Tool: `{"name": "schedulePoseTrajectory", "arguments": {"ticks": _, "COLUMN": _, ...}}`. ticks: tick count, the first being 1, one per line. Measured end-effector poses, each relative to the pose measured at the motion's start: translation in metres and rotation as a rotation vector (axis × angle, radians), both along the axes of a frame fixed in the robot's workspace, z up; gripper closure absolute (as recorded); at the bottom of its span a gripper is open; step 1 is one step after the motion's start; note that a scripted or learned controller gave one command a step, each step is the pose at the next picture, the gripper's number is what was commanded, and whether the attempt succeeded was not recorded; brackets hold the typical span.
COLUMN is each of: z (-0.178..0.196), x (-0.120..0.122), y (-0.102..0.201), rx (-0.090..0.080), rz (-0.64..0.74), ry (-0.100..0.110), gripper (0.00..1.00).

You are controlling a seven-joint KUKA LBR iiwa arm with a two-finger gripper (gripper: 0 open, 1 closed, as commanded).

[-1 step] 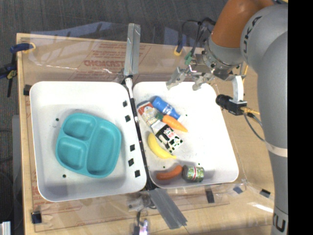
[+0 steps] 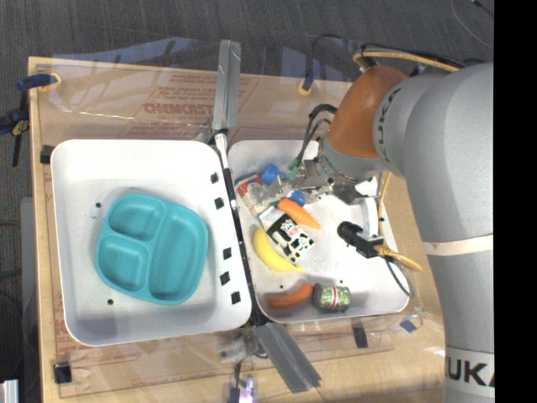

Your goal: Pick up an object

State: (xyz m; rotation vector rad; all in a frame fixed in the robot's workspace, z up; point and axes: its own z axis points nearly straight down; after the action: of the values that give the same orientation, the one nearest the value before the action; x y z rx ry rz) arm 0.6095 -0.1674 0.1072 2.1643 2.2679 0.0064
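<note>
Qty: 2 bins (image 2: 75,183) (image 2: 331,264), 1 tray (image 2: 151,246), 1 banana (image 2: 273,255), 1 carrot (image 2: 300,213), 1 can (image 2: 333,297).

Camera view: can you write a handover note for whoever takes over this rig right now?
Gripper: down in the far part of the right bin, beside the carrot and a blue piece; grip state can't be told.
Things: the banana, sausage and green can lie nearer the front of that bin. The left bin holds a teal divided plate.
Done: nothing visibly lifted.
Left: grasp one object and raise it.
</note>
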Motion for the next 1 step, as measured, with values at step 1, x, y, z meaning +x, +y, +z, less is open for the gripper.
{"name": "schedulePoseTrajectory", "arguments": {"ticks": 1, "z": -0.0148, "x": -0.0398, "y": -0.0164, "rx": 0.002, "rz": 0.041, "ry": 0.009, "gripper": 0.00}}
